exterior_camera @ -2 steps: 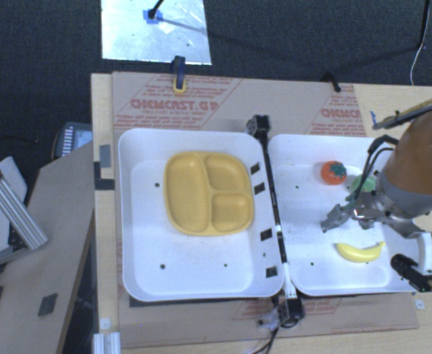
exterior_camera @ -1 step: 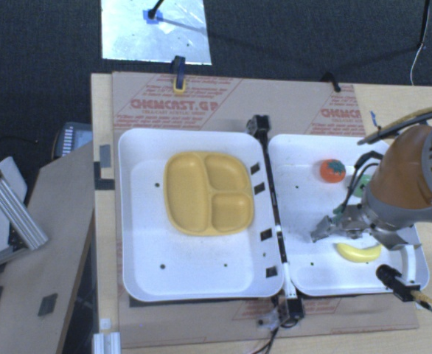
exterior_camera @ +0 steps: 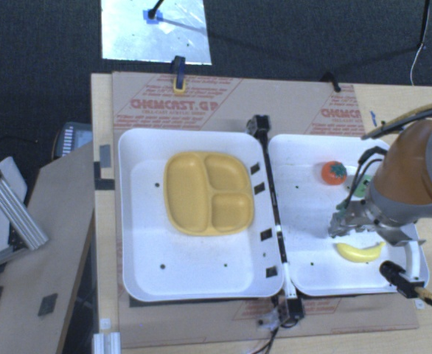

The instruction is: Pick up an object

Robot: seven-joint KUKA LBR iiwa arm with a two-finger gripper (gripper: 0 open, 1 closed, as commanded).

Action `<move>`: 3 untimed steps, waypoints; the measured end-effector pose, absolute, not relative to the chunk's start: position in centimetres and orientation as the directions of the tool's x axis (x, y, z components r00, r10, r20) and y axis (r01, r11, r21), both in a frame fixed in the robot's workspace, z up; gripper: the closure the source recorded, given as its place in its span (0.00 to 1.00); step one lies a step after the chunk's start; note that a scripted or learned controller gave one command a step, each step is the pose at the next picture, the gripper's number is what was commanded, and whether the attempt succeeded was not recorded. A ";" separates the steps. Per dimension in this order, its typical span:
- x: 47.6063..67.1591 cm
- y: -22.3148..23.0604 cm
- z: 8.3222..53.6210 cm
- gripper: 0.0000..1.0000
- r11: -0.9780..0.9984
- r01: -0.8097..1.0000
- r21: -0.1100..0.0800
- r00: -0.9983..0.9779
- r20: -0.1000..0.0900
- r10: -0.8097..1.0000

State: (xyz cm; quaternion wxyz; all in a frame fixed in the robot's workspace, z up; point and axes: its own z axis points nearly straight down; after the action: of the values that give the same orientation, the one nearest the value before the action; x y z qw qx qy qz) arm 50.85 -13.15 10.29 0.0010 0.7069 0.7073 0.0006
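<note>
A yellow banana (exterior_camera: 359, 252) lies near the front of the right bin (exterior_camera: 304, 198). A small orange-red tomato with a green top (exterior_camera: 333, 171) sits toward the back of that bin. Something small and green (exterior_camera: 361, 186) peeks out beside the arm's wrist. My gripper (exterior_camera: 346, 224) hangs low over the right bin, just above and left of the banana; the arm's body covers its fingers. I see nothing held.
The left bin (exterior_camera: 146, 271) holds a yellow divided plate (exterior_camera: 207, 193) with three compartments. A black divider strip (exterior_camera: 267, 198) runs between the two bins. The arm (exterior_camera: 415, 172) covers the right bin's right side.
</note>
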 end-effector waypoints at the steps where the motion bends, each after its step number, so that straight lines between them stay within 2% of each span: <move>1: 51.2 -12.7 16.6 1.00 0.005 1.000 0.008 -0.005 -0.002 1.000; 2: 51.4 -12.7 22.0 1.00 0.005 1.000 0.008 -0.005 -0.002 1.000; 3: 51.5 -12.7 20.4 1.00 0.002 1.000 0.001 -0.002 -0.001 1.000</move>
State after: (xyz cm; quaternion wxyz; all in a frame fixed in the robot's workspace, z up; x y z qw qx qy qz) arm 51.48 -12.70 20.35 0.0004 0.7063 0.7079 0.0000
